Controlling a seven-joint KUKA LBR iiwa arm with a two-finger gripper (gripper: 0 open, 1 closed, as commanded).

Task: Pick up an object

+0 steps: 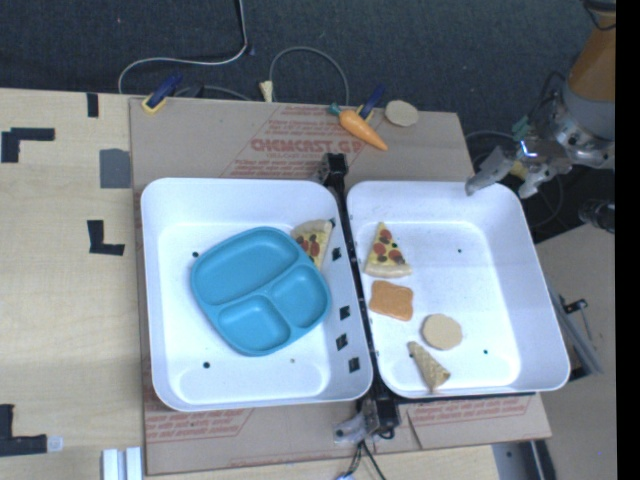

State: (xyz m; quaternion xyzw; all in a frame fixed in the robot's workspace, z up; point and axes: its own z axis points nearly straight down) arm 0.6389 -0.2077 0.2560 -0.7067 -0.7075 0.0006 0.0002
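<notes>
End effector (497,175) above right bin (520,268) corner

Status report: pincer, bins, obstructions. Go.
Pincer over right bin's far corner, holding nothing. Pizza slice, toast, cookie, cone untouched. Path clear.

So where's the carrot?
The carrot isn't in either bin; it lies on the brown cardboard behind them, near the top middle of the camera view, just left of a small round cookie.

Grey arm (590,118), orange band (598,63)
</notes>
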